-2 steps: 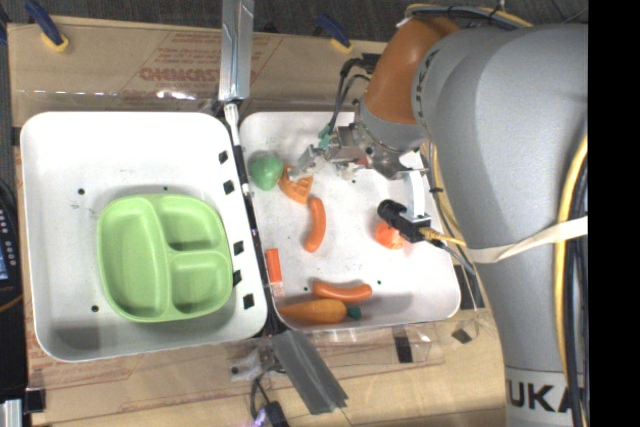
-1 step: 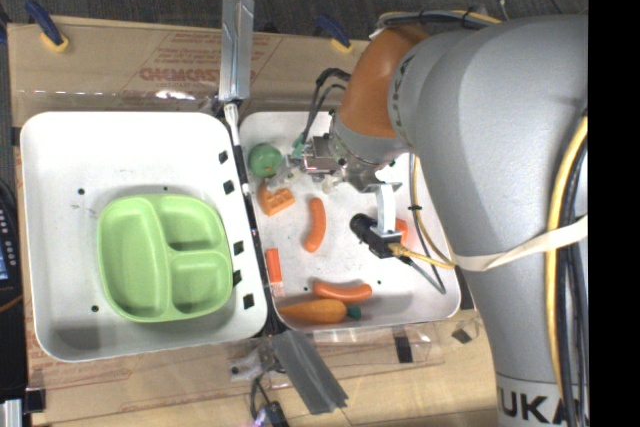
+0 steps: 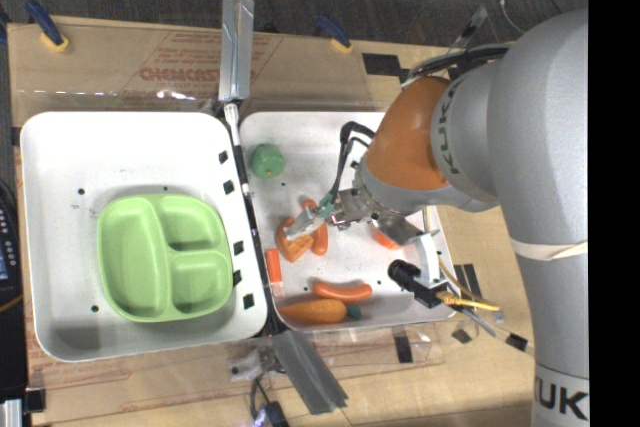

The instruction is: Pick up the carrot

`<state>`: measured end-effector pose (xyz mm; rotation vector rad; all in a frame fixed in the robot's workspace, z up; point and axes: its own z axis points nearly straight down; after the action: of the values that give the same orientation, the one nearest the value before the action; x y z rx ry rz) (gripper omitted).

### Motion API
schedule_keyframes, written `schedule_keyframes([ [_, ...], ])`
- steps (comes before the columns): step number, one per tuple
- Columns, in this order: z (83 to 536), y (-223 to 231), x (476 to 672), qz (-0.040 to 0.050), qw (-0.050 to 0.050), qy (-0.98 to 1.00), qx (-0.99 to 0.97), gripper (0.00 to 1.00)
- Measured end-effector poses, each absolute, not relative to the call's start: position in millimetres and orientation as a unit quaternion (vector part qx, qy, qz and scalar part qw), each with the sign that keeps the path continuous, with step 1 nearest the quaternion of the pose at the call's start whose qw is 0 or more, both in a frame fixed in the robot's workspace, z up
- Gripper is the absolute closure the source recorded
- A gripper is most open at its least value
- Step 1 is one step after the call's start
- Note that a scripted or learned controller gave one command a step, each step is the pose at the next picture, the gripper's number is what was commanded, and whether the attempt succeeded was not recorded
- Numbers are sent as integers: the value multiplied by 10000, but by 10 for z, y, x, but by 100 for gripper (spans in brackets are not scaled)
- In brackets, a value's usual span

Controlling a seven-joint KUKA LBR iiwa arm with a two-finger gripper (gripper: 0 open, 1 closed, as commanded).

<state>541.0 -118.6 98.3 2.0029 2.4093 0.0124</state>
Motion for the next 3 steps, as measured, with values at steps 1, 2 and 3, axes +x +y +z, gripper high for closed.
schedule_keyframes([
  [1,986,-1238,5070,32,77,9079,4190,0],
  [2,975,-1087,5157,18,53,8601,5102,0],
  [3,1088,-1084,5180,28,79,8613,5080,100],
])
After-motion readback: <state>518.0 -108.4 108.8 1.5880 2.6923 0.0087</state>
